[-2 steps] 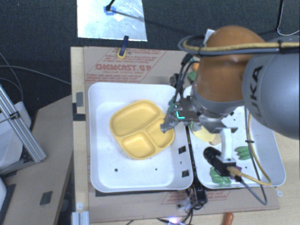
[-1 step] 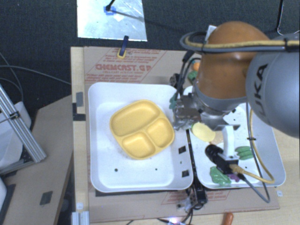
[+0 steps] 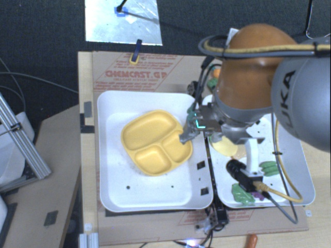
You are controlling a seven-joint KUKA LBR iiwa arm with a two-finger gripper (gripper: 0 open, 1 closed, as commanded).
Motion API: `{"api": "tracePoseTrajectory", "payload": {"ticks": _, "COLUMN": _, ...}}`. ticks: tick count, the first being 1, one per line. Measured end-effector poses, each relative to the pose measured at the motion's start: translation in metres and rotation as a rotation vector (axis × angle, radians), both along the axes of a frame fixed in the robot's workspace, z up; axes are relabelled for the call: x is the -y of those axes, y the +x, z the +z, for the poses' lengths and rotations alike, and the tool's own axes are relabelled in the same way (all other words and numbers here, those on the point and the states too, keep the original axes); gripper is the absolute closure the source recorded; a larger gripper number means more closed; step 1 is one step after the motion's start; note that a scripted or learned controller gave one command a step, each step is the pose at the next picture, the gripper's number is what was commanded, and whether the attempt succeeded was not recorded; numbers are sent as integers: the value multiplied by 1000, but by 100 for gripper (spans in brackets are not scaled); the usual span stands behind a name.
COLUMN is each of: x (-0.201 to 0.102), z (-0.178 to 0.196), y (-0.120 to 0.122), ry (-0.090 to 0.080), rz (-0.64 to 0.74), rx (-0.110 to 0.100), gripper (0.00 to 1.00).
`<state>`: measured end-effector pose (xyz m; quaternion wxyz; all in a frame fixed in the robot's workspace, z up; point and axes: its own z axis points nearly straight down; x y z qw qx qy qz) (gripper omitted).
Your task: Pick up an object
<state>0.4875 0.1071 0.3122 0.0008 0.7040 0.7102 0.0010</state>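
Arm: the arm (image 3: pixel 248 71) is highest above the bench and closest to the lens. It is grey with a broad orange band and reaches in from 3 o'clock over the right bin (image 3: pixel 299 186).
Gripper: the gripper (image 3: pixel 187 135) hangs at the divide between the two bins, its tip at the 3 o'clock rim of the yellow plate (image 3: pixel 152 138).
Gripper state: I cannot tell whether it is spread or pressed together, because the tip is small and partly hidden by the wrist. Nothing can be seen pinched in it.
Yellow plate, place: it lies flat in the left bin (image 3: pixel 150 198), near the middle and a little toward 12 o'clock.
Yellow plate, look: plain matte yellow with rounded corners and a raised rim, split into three wells. One large well lies toward 12 o'clock and two smaller ones toward 6 o'clock. The whole plate is turned a little askew to the bin walls.
Right bin contents: a pale yellow disc (image 3: pixel 226 148) lies near the 9 o'clock wall, one green piece (image 3: pixel 269 167) near the middle, and a second green piece (image 3: pixel 242 194) toward 7 o'clock.
Under the bins: a cardboard sheet (image 3: pixel 139 74) with red print.
Beyond, at 12 o'clock: a shiny foil sheet (image 3: pixel 124 14) on the dark floor, and a small blue and yellow item (image 3: pixel 136 52) at the cardboard's far edge.
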Motion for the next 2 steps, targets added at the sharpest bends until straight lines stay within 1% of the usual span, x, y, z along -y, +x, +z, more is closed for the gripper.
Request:
{"api": "tracePoseTrajectory", "payload": {"ticks": 1, "x": 0, "z": 11, "y": 1, "ry": 1, "rz": 5, "rx": 2, "gripper": 100}}
{"api": "tracePoseTrajectory", "payload": {"ticks": 2, "x": -33, "z": 23, "y": -1, "ry": 1, "rz": -2, "rx": 0, "gripper": 100}}
